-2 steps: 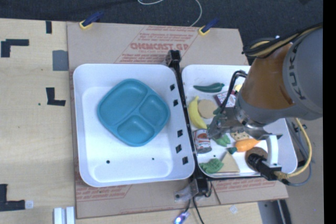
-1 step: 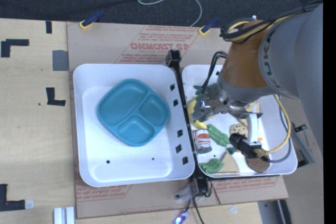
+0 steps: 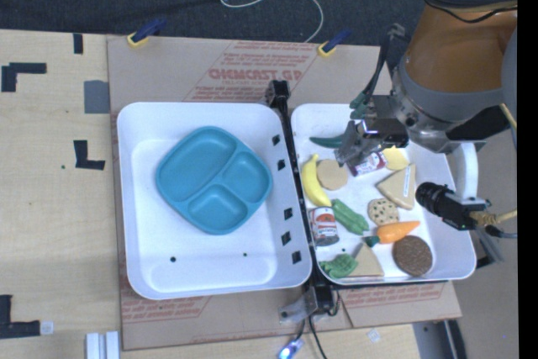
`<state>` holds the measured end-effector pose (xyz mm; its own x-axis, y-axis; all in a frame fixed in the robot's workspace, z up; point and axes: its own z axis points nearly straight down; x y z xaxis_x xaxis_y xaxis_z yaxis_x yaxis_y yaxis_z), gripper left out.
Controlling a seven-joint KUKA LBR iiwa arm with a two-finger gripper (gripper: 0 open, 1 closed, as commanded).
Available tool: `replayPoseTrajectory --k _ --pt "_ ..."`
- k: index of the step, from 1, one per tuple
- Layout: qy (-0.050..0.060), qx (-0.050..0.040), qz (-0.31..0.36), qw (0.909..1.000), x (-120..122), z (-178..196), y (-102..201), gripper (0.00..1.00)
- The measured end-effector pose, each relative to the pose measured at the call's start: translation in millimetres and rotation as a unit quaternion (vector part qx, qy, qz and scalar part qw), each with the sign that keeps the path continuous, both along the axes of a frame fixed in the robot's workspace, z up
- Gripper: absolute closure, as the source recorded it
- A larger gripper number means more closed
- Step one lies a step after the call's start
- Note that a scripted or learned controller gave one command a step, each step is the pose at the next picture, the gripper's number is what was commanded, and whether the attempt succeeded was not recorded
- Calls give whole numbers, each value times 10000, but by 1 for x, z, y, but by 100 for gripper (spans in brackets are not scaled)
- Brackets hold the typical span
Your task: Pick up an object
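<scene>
Camera view: claw (image 3: 360, 149) hovering over right bin (image 3: 458, 269), above crowded toy food; finger state unreadable. Banana (image 3: 314, 181), cookie (image 3: 331, 176), cheese wedge (image 3: 397, 187) lying packed close. Risk: fingers striking neighbours, slipping off.

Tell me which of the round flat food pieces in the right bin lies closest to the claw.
The pale tan round, right beside the banana, just below the claw. The chocolate-chip cookie and dark brown disc lie farther toward the bin's front.

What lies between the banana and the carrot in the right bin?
In the camera view, a green pickle-like piece lies between the banana and the carrot, with a chocolate-chip cookie just above the carrot.
</scene>
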<state>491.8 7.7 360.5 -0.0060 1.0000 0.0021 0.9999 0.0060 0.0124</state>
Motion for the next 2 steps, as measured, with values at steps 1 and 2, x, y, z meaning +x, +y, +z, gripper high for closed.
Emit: replayPoseTrajectory --k 1,2 --pt "112 -10 2 9999 -10 -82 60 100" --pt "-14 -13 -48 10000 -7 55 -1 100"
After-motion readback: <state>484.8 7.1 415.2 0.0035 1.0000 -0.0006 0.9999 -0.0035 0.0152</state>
